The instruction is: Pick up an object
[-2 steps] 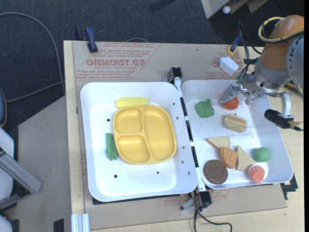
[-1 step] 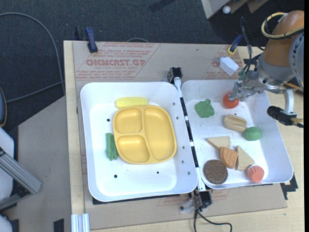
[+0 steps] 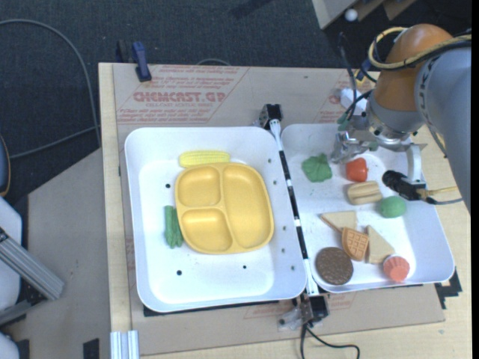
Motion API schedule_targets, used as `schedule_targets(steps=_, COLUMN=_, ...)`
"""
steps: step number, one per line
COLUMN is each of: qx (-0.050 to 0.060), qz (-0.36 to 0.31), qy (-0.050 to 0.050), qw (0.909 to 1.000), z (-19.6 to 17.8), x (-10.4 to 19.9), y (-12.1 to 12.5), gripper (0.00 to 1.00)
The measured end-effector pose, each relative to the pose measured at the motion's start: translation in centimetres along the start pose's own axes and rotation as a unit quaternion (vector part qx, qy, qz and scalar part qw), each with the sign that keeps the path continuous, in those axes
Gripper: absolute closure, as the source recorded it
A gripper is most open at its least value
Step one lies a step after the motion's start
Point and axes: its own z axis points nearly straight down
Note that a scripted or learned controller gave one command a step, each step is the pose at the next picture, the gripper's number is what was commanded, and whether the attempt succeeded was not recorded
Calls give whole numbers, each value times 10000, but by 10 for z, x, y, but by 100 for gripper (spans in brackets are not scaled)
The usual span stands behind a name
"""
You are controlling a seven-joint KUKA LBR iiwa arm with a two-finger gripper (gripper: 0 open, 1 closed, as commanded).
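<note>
Step in hand: the approach, judged from the arm (image 3: 426, 73) reaching in over the far end of the right bin (image 3: 441, 234), with nothing yet lifted.
Hand: the hand (image 3: 352, 146) hung low over the bin's far corner; nothing showed between its tips, and how wide it stood could not be told.
Nearest things: a red tomato-like piece (image 3: 357, 170) lay just beside the hand, and a green leafy piece (image 3: 317, 168) near it on the side of the divider.
Other candidates: a tan bread-roll piece (image 3: 364, 193), a green round piece (image 3: 391, 206), a waffle piece (image 3: 355, 242) and a brown disc (image 3: 333, 265) lay farther toward the near end.
Next move: probably a short drop onto the red piece, centred so that both tips clear its sides.
Edges: the bin's far wall and the divider (image 3: 288, 193) between the bins stood close, so sideways room there was tight.
Open room: bare bin floor lay between the green leafy piece and the bread-roll piece.
Left bin: the left bin (image 3: 142, 223) held a yellow sectioned plate (image 3: 223, 206), a corn cob (image 3: 204, 158) and a green pod (image 3: 173, 226), well apart from the hand.
</note>
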Motion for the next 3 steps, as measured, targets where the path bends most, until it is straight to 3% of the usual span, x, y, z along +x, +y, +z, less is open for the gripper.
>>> schedule_targets(steps=1, qx=1, qz=1, qy=3, qw=10000, z=0, x=0, y=0, gripper=0)
schedule_targets(steps=2, qx=-5, qz=2, qy=0, qw=10000, z=-8, x=-28, y=6, gripper=0)
schedule_targets(steps=3, qx=17, qz=4, qy=7, qw=10000, z=16, x=-57, y=-35, gripper=0)
